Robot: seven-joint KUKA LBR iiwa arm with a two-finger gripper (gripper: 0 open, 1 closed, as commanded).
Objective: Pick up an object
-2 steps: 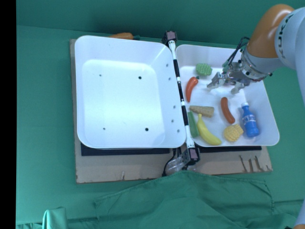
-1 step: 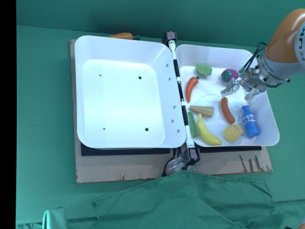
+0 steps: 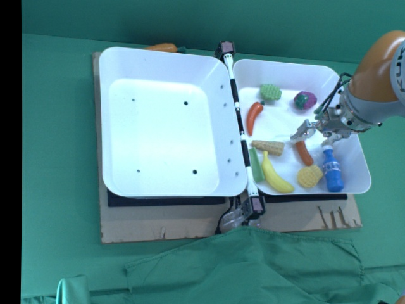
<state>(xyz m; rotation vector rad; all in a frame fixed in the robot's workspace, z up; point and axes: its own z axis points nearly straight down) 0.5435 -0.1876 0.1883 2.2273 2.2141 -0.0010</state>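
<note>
The right bin (image 3: 354,147) holds several toy foods: a green leafy piece (image 3: 271,92), a purple piece (image 3: 305,99), a red chili (image 3: 253,116), a tan cone (image 3: 267,147), a green cucumber (image 3: 255,164), a banana (image 3: 276,175), an orange sausage (image 3: 305,152), a yellow knobbly piece (image 3: 309,176) and a blue bottle (image 3: 333,171). My gripper (image 3: 315,133) hangs over the right side of this bin, just above the sausage and the bottle's cap. Its fingers are spread open with nothing between them.
The left bin (image 3: 120,75) sits beside the right one, with a black-and-white divider bar (image 3: 239,119) between them. An orange toy (image 3: 163,47) lies behind the left bin's far rim. Green cloth is bunched up in front of the cardboard base (image 3: 158,230).
</note>
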